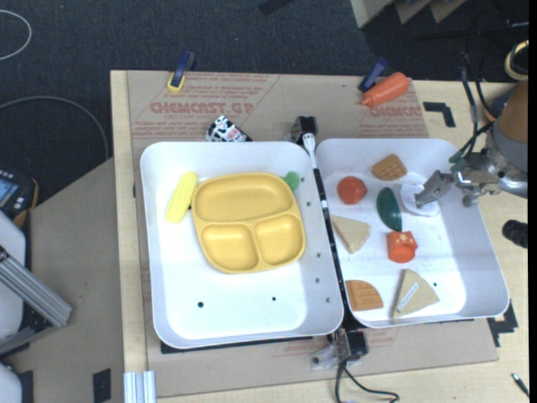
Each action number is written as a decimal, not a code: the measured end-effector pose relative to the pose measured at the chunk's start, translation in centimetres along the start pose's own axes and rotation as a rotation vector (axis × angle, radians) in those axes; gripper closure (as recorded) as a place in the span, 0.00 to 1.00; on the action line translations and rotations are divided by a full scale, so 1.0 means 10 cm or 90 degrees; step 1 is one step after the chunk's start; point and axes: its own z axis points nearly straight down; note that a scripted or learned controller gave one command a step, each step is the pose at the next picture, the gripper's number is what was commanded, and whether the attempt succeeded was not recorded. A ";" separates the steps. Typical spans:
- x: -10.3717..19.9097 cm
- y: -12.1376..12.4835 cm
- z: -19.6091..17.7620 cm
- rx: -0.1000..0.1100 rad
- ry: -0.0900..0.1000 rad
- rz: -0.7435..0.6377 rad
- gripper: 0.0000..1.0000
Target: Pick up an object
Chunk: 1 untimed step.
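Right bin (470, 250): open, empty jaws (430, 193) hover just right of the green pepper (388, 209).

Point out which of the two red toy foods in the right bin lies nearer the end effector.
The round red tomato, left of the green pepper. It lies closer to the end effector than the red piece lower down.

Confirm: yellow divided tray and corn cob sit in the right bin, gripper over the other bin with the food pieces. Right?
Not quite. The camera view shows the yellow divided tray and the corn cob in the left bin, not the right. The gripper is over the right bin, the one with the food pieces, as you said.
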 end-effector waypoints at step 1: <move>0.05 -0.01 0.44 -0.001 0.000 0.000 0.00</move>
